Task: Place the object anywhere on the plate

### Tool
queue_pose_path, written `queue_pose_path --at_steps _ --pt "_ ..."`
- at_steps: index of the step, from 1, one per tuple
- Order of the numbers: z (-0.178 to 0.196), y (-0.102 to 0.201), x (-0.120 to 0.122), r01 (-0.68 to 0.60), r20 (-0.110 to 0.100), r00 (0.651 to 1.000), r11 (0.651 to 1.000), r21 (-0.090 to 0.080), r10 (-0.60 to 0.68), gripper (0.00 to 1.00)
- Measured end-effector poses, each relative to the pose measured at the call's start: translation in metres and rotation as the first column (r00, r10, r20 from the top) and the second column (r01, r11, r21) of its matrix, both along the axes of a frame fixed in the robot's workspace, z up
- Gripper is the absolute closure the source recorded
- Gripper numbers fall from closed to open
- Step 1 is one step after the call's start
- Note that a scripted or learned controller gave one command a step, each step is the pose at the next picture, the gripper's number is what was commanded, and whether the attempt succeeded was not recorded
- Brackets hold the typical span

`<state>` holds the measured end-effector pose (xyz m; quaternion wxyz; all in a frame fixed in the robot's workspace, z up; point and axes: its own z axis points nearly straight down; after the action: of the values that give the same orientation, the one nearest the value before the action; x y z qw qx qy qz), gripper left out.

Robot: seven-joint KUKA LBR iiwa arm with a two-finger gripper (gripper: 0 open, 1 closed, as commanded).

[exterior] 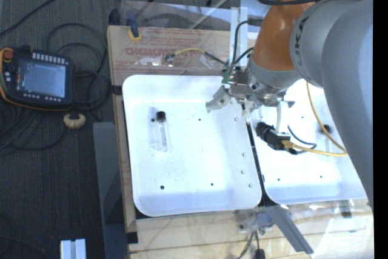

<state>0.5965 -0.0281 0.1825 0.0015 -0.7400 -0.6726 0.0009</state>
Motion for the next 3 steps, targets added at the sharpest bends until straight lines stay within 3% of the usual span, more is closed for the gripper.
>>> queue_pose_path --at_steps 1,2,3 --pt "0.131 -0.008 -0.050 0.066 0.003 0.998 0.998 -0.005 -0.066 0.00" --pt "0.156 0.056 -0.012 -0.037 0.002 0.999 0.999 -0.003 0.037 0.00" --pt "0.184 0.091 -0.066 -0.422 0.002 0.907 0.907 -0.001 0.422 0.00"
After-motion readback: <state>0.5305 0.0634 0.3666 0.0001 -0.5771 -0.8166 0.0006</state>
